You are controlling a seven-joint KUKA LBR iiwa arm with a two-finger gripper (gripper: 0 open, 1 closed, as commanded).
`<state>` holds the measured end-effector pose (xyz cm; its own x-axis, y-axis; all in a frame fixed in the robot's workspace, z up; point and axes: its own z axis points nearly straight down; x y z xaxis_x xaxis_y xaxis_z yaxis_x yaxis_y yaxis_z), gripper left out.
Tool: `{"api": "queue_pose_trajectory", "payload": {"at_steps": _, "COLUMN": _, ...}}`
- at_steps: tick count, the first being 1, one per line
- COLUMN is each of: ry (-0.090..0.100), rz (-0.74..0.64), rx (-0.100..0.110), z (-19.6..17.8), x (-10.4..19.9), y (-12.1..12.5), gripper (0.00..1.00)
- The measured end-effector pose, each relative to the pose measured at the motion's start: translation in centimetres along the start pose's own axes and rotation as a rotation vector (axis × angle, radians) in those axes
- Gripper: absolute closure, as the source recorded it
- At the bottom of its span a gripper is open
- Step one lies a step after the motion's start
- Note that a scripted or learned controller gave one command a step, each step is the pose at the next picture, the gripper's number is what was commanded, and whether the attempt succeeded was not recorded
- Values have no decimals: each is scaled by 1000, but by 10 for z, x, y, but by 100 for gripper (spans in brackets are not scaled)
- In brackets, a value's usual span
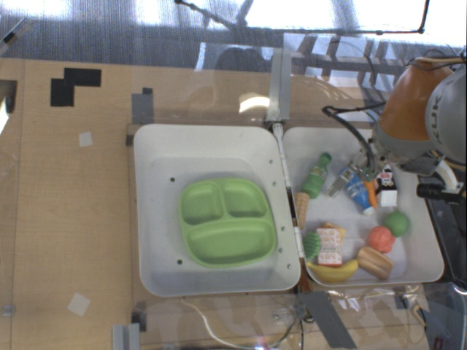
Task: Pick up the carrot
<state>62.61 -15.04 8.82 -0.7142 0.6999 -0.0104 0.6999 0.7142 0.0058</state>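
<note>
Hovering low in the right bin [430,265], gripper [355,175], whose finger opening I cannot tell, sits beside the carrot [372,193], which is wedged against a blue tube [359,195]; risk: closing catches the tube instead, or nudges the carrot aside.

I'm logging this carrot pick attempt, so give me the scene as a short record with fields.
gripper: low in the right bin, beside the blue tube
carrot: thin orange piece against the tube, partly hidden
left bin: holds a green divided plate
nearby: green bottle, banana
</note>
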Motion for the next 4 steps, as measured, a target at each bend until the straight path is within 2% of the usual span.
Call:
{"api": "queue_pose_trajectory", "payload": {"at_steps": 1, "ry": 1, "rz": -202, "rx": -1, "z": -1, "x": 7, "y": -21, "gripper": 0}}
{"api": "queue_pose_trajectory", "payload": {"at_steps": 2, "ry": -9, "rz": -206, "rx": -7, "z": -15, "x": 5, "y": -17, "gripper": 100}}
{"api": "queue_pose_trajectory", "payload": {"at_steps": 3, "ry": -8, "rz": -206, "rx": -7, "z": -14, "x": 5, "y": -17, "gripper": 0}}
{"api": "queue_pose_trajectory", "payload": {"at_steps": 4, "ry": 1, "rz": -122, "rx": -3, "z": -1, "x": 2, "y": -76, "gripper": 0}}
